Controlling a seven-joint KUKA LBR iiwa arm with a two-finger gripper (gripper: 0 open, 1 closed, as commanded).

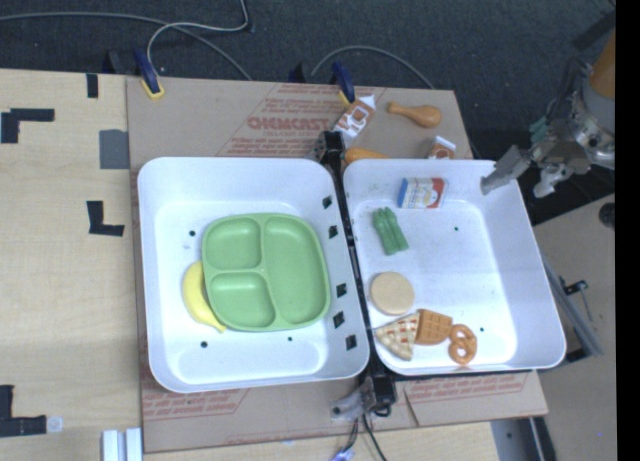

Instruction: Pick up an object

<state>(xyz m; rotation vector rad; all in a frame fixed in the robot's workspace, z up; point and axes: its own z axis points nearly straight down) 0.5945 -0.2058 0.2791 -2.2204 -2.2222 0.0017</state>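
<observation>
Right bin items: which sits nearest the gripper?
The small white-and-red carton, at the right bin's far edge; the gripper hovers beyond that rim.

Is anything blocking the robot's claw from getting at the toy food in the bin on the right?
Nothing visible does. The gripper hangs over the right bin's far right corner, and the small carton, green piece, round cookie, waffle pieces and pretzel lie uncovered, reachable from above.
</observation>
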